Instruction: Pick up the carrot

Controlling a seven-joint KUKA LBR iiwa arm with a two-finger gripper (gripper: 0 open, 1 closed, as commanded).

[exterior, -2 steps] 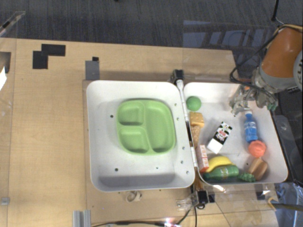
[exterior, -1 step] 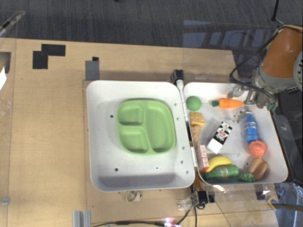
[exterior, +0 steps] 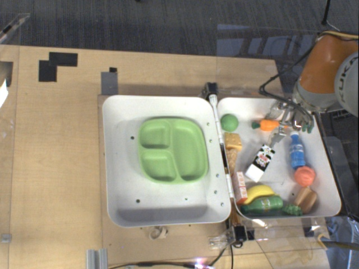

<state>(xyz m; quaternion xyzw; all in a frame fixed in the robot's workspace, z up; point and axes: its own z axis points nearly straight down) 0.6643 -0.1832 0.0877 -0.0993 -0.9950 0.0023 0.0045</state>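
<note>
The carrot (exterior: 268, 125) is a little orange toy with a green end. It lies on its side in the far part of the right bin (exterior: 331, 172), with the green end to the left and the orange end to the right. It looks like plastic, so it is likely light and hard. It may also be smooth, so it could slip or roll away if it is pinched near a tip. The best place to take hold looks like the fat orange middle, squeezing across its short way.

The jaws (exterior: 289, 121) hang just to the right of the carrot, very close to its orange end. They may be touching it, but the metal parts are small and blurry there. I cannot tell if the jaws are apart or together, and I cannot see the carrot between them, so I would not say it is held.

Other toys share this bin. A green ball (exterior: 229, 121) sits to the left of the carrot. A blue bottle (exterior: 297, 152) lies just nearer than the jaws. The left bin (exterior: 118, 167) holds a green tray (exterior: 171, 150). Both bins sit on the desk (exterior: 50, 167).
</note>
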